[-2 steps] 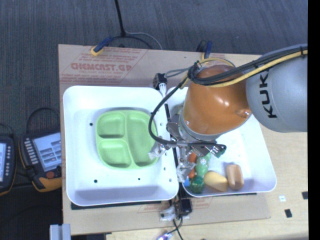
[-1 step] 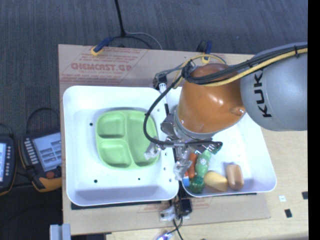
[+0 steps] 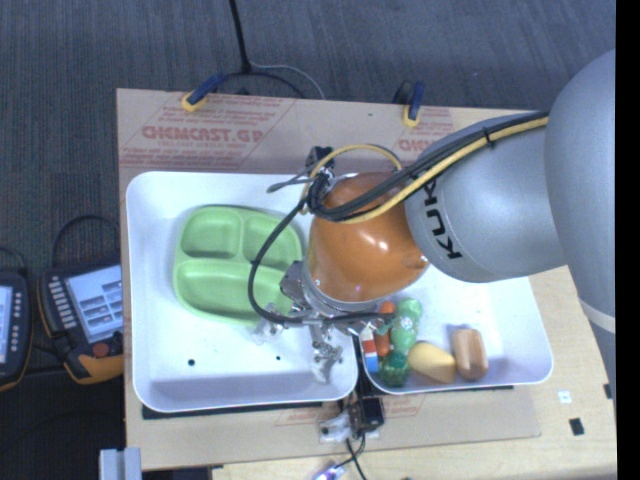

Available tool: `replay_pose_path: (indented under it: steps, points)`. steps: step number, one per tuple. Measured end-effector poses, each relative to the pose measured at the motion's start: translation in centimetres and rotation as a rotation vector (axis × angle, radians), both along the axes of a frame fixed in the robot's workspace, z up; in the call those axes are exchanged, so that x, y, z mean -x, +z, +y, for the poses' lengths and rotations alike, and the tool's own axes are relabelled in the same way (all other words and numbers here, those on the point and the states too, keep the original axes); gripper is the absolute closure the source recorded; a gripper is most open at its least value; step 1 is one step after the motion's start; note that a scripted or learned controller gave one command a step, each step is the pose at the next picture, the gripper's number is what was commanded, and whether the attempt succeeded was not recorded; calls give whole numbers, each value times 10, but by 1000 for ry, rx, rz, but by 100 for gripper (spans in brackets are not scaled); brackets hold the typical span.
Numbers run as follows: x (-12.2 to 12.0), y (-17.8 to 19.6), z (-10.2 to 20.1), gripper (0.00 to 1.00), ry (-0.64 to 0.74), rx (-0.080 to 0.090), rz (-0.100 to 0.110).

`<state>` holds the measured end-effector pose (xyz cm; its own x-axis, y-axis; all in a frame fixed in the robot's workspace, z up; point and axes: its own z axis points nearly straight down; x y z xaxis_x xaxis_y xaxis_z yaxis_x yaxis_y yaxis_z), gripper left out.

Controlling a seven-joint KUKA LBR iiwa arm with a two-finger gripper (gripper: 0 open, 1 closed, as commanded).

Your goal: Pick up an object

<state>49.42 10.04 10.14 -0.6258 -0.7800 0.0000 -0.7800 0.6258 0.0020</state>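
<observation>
- The toys to pick from lie in the right bin [image 3: 535, 363]: a yellow toy [image 3: 432, 361], a brown toy [image 3: 468, 353], a green toy [image 3: 405, 323] and a red and white toy [image 3: 371, 348].
- None of them looks lifted. They all rest on the bin floor, so I think the picking is not done yet.
- The gripper [image 3: 322, 353] hangs low over the near edge of the left bin [image 3: 160, 368], close to the wall between the two bins.
- I cannot tell how it is set or if it has hold of anything, because the metal parts are small and blurry.
- The red and white toy lies just beside the gripper, on the far side of the wall. The yellow and brown toys lie farther off that way.
- A green tray [image 3: 215, 263] sits on the other side, near the gripper.
- The big grey arm [image 3: 500, 208] covers part of the right bin.
</observation>
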Motion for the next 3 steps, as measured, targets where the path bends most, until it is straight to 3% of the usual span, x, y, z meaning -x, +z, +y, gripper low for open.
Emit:
replay_pose_path:
  steps: [1, 2, 3]
  points:
    - [5, -13, 17, 0, -72, 5, -6]
    - [-20, -15, 76, 0, -154, 11, 13]
    - [-10, 62, 42, 0, -238, 0, -4]
